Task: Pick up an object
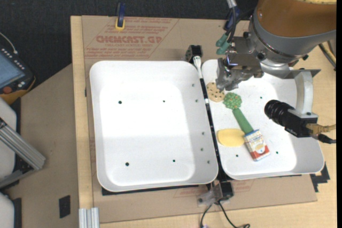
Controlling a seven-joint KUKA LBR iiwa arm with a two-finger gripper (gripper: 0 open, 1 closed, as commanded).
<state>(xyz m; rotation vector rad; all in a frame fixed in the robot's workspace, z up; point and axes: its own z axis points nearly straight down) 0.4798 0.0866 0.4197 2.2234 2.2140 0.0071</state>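
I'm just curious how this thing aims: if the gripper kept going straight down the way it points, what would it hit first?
Probably the round tan perforated disc, or the bin floor beside it. The gripper points down into the right bin, just above the disc and near the green brush. Depth is hard to judge from this slanted view.

brush (239, 112), carton (256, 145) in right bin (304, 160)

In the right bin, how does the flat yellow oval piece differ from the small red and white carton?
The flat yellow oval piece is one plain colour with a rounded outline; the small red and white carton is box-shaped, with straight edges and printed sides. The yellow piece lies nearer the divider between the bins; the carton lies to its right, on the end of the green brush handle. Both rest in the right white bin, close together, away from the gripper.
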